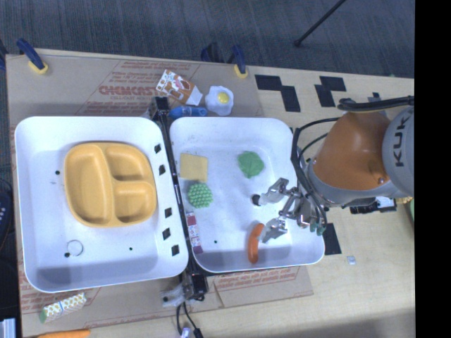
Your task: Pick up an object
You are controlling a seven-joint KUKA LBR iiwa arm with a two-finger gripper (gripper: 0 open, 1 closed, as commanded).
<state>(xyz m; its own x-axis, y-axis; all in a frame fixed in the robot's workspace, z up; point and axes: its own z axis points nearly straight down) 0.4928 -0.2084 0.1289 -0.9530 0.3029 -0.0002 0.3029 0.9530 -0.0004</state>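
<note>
1. One fixed camera above my surface (106,83), looking down at a slant.
2. Far enough back to take in both white bins (35,189) and floor beyond.
3. My arm (352,153) enters from its right.

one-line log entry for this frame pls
phase: reaching | gripper: open, holding nothing, in right bin | nearest: orange carrot, beside lower finger | left bin: yellow tray

Dark grey carpet floor (141,13) along the top, black tripod leg (331,13) crossing it, tan cardboard-covered tabletop (366,287) with red print, black square markers (282,90), blue clamps (32,56) on the far edge, even light
</note>
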